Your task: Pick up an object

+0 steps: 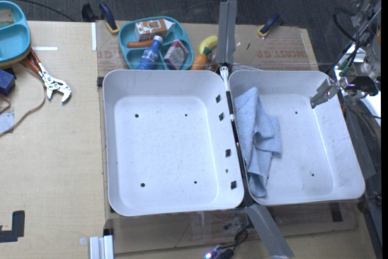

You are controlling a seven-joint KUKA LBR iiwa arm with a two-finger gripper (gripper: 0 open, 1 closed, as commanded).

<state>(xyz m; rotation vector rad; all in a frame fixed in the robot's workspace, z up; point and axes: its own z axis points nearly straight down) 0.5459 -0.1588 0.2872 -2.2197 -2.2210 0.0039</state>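
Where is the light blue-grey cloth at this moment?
In the camera view, the crumpled light blue-grey cloth lies in the right-hand shallow white bin, against that bin's left wall by the divider between the two bins, well left of the gripper.

Colours on the bench and in the bins

The two bins are white: the left bin point(163, 142) has small dark dots on its floor, and so does the right bin point(315, 148). A pale blue-grey cloth point(257, 136) lies along the left edge of the right bin. The bench point(54, 161) is light tan wood. By the far edge of the left bin sits a teal tray point(156, 42) with a blue bottle point(148, 54) and an orange-and-white box point(151, 27). Beside it are a yellow banana point(208, 44) and an orange carrot point(200, 61). A silver wrench point(53, 85) lies near the bench's left edge.
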